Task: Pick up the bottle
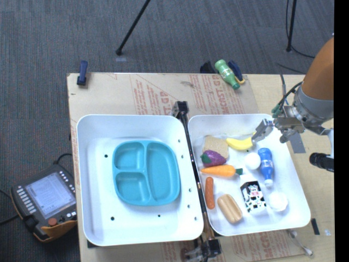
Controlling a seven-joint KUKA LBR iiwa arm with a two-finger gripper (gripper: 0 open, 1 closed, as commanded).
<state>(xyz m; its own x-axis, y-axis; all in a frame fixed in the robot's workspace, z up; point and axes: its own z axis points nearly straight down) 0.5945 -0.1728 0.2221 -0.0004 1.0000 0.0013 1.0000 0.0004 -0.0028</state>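
In the right bin [303,212], nearest the camera, lie a hot dog [229,208], a cow-print carton [252,196] and a white ball [278,201]. Beyond them the blue bottle [265,165] lies beside a small white egg [252,161], with a carrot [220,171] to its left. Farther back a banana [240,143] rests. The hand [278,130] hovers above the bin's far right corner, open and holding nothing, just beyond the bottle. A green bottle [226,73] lies on the table [136,91] at the far edge.
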